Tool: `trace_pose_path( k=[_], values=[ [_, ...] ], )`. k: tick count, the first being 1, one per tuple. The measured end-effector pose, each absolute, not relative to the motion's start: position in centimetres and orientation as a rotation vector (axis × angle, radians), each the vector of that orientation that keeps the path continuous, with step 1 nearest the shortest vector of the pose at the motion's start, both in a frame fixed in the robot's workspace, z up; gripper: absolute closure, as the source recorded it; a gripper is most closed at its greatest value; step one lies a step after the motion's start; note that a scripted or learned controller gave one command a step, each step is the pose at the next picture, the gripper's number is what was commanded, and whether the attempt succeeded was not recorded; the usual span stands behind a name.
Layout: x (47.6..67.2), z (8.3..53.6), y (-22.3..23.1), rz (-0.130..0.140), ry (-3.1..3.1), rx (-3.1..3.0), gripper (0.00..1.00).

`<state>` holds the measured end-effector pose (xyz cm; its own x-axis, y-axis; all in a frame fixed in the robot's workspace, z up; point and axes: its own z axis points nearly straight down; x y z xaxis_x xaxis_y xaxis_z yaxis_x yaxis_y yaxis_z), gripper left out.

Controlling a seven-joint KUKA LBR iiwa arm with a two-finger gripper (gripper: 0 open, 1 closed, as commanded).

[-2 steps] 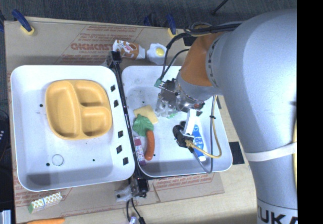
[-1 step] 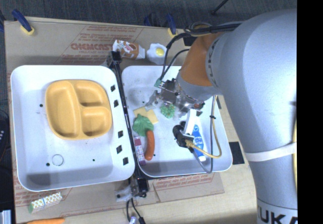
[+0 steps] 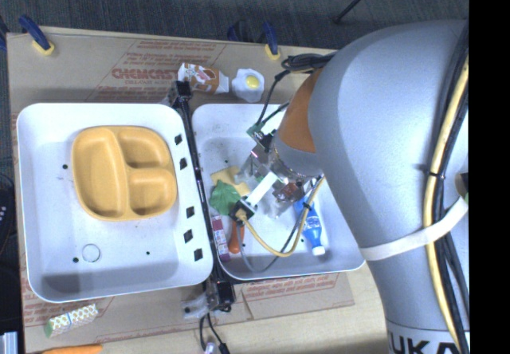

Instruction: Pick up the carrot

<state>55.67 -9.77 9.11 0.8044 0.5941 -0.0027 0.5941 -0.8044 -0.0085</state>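
The arm reaches into the right bin [image 3: 280,268], and the gripper [image 3: 273,184] sits low over the clutter near that bin's middle. Whether it is open or closed, or has hold of anything, cannot be told, since the wrist and a loop of cable cover it. The carrot [image 3: 235,241] appears to be the short orange-red piece close to the right bin's left wall, toward the near edge of the counter [image 3: 143,65], though it is small and partly shaded. It lies apart from the gripper, so the step in hand looks like the approach, with the pick not yet made.

The next move likely calls for a shift toward the bin's near-left corner, then a descent in line with the carrot's length, which runs roughly from far to near. Room there is tight. A dark red packet [image 3: 217,231] lies just beside the carrot along the wall, and a green leafy piece [image 3: 224,197] lies just beyond its far end. A blue-and-white tube [image 3: 313,229] lies toward the bin's right side, well apart from the carrot. The barest floor runs along the bin's near edge, which gives the best way in. The left bin [image 3: 48,265] carries a yellow divided plate [image 3: 123,171] and has open floor toward its near edge
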Motion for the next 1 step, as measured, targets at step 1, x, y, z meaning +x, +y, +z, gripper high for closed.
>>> trace_pose_path(
  k=[1],
  values=[
    [55.66,10.11,-9.68,0.012,-0.991,-2.968,1.0]
  ],
)
